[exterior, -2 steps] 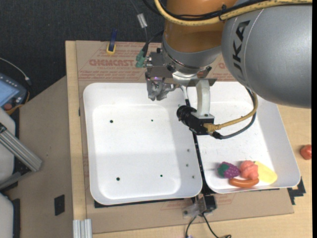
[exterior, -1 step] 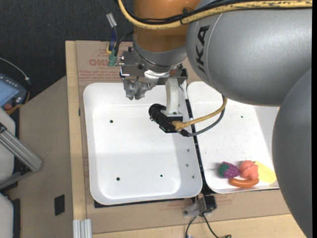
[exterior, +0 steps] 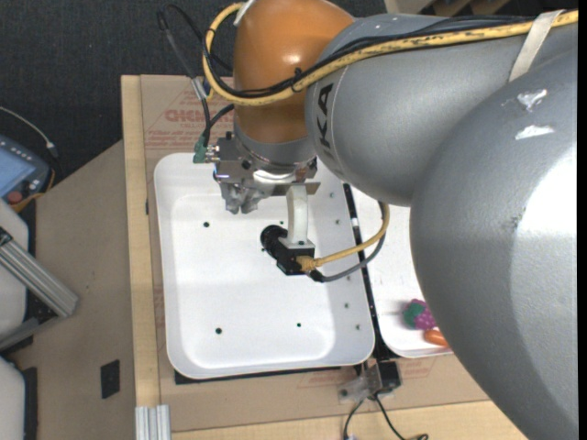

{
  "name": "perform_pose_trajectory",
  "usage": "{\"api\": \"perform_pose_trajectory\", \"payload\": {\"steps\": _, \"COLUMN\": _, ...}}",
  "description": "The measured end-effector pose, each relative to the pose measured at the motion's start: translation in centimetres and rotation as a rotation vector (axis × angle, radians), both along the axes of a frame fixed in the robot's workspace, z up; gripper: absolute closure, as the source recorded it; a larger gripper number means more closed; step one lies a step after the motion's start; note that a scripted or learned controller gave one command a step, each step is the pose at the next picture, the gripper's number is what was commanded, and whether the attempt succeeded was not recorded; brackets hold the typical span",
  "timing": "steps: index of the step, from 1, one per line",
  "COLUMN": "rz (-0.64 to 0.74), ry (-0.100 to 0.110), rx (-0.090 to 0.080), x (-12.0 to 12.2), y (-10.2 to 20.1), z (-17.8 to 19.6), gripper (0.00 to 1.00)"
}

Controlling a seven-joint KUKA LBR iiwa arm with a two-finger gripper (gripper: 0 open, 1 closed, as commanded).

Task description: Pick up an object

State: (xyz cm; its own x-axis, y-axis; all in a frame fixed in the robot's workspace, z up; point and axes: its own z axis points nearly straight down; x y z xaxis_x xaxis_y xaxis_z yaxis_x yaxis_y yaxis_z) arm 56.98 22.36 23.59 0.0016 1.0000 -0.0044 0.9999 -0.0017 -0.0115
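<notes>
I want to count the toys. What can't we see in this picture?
- Right bin: mostly hidden behind the grey arm, camera view.
- Colourful bits in its near corner: half covered by the arm, too small to name.
- Left bin floor under the pincer: hidden by the arm too.

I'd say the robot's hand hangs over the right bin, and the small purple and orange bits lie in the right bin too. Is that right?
Not quite. The camera view shows the hand hanging over the left bin, not the right one. The rest holds: the purple bit and the orange bit lie in the right bin.
</notes>
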Motion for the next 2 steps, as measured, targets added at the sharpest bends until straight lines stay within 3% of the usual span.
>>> {"api": "perform_pose_trajectory", "payload": {"steps": 1, "rz": 0.001, "ry": -0.014, "rx": 0.005, "x": 3.9, "y": 0.1, "z": 0.7, "gripper": 1.00}}
{"api": "perform_pose_trajectory", "payload": {"steps": 2, "rz": 0.000, "ry": -0.005, "rx": 0.002, "x": 5.2, "y": 0.0, "z": -5.1, "gripper": 1.00}}
